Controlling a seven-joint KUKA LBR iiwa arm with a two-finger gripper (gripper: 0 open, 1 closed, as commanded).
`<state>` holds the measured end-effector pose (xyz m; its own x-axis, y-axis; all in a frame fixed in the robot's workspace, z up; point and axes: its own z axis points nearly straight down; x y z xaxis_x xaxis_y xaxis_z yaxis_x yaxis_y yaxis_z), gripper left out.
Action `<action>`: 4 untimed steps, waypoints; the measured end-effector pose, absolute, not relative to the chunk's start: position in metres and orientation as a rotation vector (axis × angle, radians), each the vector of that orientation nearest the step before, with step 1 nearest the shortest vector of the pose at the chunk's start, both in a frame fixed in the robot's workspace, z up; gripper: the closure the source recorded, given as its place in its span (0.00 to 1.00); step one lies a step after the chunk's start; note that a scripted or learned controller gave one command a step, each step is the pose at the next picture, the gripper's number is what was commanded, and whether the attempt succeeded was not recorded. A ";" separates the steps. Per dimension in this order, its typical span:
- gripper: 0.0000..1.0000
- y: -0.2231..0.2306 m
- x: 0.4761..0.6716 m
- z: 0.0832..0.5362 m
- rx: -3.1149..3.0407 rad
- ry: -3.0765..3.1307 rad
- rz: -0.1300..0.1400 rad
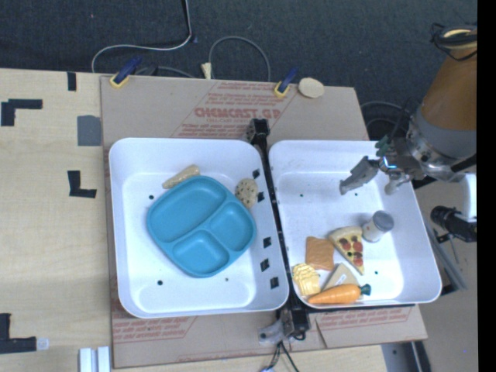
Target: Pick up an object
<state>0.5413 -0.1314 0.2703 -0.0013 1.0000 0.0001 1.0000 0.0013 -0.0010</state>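
Note:
My gripper [377, 178] hangs over the upper right part of the right bin [310, 161], open, with nothing between its fingers. Below it in that bin lie a small grey cylinder [378, 225], a pizza slice [349, 245], a piece of toast [318, 252], a corn cob [307, 277], a white wedge [338, 275] and a carrot [339, 294]. The grey cylinder is the nearest of these to the gripper, a little below it and apart from it.
The left bin [128, 208] holds a blue divided plate [201, 227], a tan fry-like piece [180, 177] and a cookie [247, 191] by the dividing wall. A tan round object [311, 87] rests on the cardboard behind the bins.

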 end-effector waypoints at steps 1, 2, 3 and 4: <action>0.00 -0.132 0.505 0.123 -2.213 -2.211 0.013; 0.00 -0.100 0.532 0.088 -2.233 -2.231 -0.001; 0.00 -0.135 0.564 0.105 -2.224 -2.225 -0.002; 0.00 -0.145 0.543 0.091 -2.233 -2.240 -0.020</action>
